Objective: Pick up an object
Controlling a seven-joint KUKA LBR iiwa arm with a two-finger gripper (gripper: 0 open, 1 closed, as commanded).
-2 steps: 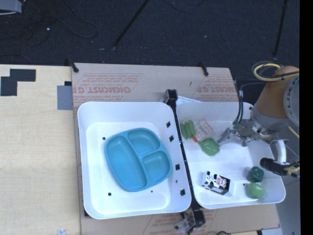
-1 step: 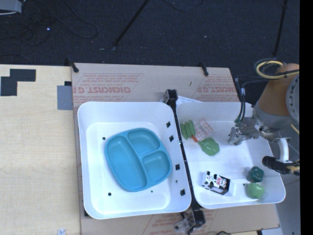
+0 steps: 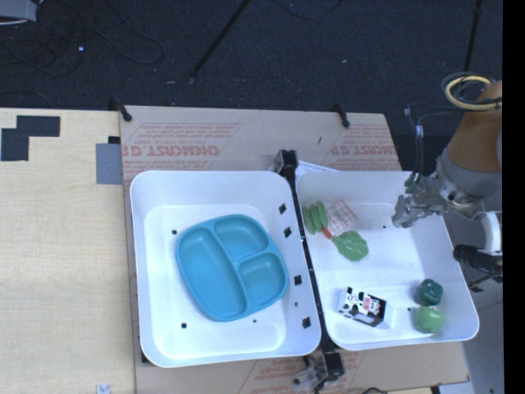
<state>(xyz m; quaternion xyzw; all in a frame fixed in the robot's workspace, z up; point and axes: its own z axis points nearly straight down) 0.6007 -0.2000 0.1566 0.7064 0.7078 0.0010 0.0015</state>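
The right bin (image 3: 459,335) holds several small things. A green leaf-shaped piece (image 3: 351,245) lies near its middle, beside a striped green piece (image 3: 315,217) and a pink and white packet (image 3: 340,217). A black and white box (image 3: 362,306) sits toward the front. A dark green knob (image 3: 428,290) and a light green ball (image 3: 427,319) rest at the front right. My gripper (image 3: 404,212) hangs over the bin's far right part, apart from all of them, with nothing seen in it.
The left bin (image 3: 156,220) holds a blue divided plate (image 3: 231,265). A black divider (image 3: 297,253) with clips runs between the bins. Brown cardboard (image 3: 205,142) lies under both. The grey and orange arm (image 3: 472,154) stands at the right edge.
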